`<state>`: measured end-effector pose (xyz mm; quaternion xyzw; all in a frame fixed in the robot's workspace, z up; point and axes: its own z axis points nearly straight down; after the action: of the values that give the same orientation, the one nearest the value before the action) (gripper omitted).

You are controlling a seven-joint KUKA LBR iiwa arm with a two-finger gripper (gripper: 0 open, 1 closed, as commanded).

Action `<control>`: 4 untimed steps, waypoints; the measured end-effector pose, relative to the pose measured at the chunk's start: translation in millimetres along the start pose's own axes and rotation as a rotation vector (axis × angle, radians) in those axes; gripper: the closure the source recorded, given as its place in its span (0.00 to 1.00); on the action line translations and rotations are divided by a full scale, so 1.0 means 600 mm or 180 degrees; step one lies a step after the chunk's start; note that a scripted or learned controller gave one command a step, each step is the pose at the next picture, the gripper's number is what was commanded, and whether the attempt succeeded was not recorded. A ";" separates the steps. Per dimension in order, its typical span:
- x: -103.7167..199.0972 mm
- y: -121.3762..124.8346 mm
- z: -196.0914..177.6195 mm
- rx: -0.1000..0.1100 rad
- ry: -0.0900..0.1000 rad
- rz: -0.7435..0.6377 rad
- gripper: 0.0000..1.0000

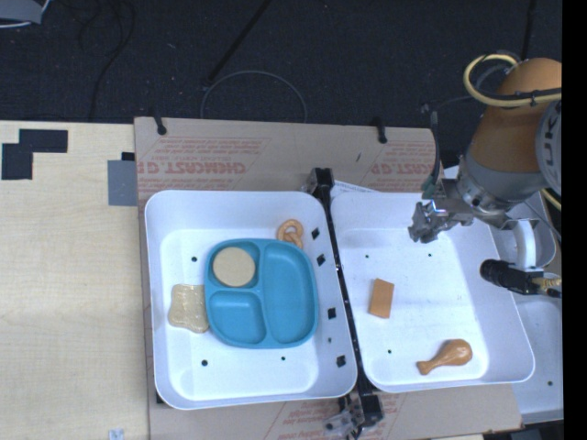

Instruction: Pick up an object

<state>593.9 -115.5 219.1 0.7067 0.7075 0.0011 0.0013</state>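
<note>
Drumstick (pixel 447 357) lengthwise left-right, thin end pointing left.

The arm (pixel 514 126) is cut off by the right edge, its upper links out of frame. The hand (pixel 427 225) is small and dark against the right bin's (pixel 404 374) back wall, so its fingers cannot be made out. The plate (pixel 275 310) hides part of the pretzel (pixel 291 233) and an edge of the cracker (pixel 188 308). The clamp (pixel 353 415) at the bins' front is cropped by the bottom edge.
</note>
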 end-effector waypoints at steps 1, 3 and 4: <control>-0.002 0.001 -0.044 0.0010 0.0001 0.0000 1.00; 0.177 -0.052 -0.042 0.0025 0.0009 -0.0009 1.00; 0.272 -0.074 -0.029 0.0028 0.0004 -0.0007 1.00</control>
<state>549.4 47.7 236.5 0.7058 0.7084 -0.0015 -0.0023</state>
